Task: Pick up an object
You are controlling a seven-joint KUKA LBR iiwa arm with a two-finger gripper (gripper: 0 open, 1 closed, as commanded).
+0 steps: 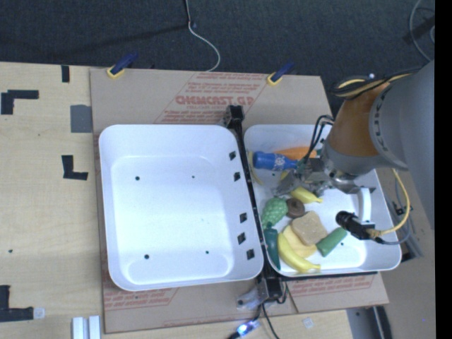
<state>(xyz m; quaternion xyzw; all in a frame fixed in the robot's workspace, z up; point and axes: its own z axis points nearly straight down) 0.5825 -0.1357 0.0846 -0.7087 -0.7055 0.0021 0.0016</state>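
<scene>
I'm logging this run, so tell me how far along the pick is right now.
Done: the arm has reached over the right bin, with the end effector low among the items near the blue bottle and a small yellow piece. In hand: nothing is visibly gripped. Left: grasping and lifting one object; the bananas, tan block and green cylinder all lie in the bin.

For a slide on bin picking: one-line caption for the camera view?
Gripper lowered among toy items in the right bin, near a blue bottle and banana.
</scene>
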